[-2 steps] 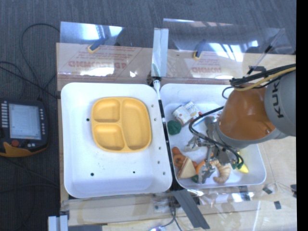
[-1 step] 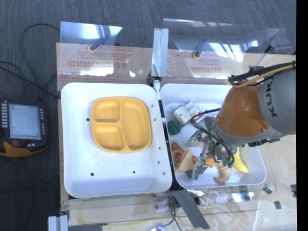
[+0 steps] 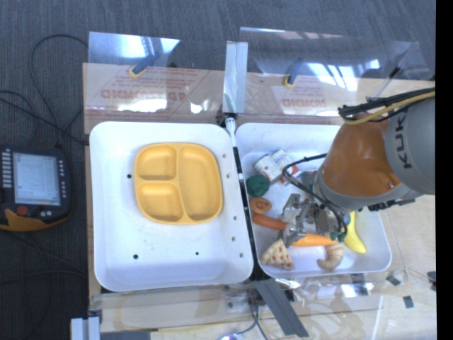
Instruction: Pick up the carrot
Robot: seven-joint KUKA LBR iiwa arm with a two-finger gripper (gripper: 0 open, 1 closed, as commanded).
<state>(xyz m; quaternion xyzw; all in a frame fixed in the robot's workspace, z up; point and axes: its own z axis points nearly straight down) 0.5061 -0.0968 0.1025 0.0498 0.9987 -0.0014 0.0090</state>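
My gripper is low in the right bin. The carrot lies just under my jaws, not lifted. I cannot tell if they grip it; lifting remains.

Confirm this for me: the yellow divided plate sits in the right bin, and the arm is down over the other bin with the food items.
Not quite. The camera view shows the yellow divided plate in the left bin, not the right. The rest holds: the arm is down over the other bin with the food items, including the carrot.
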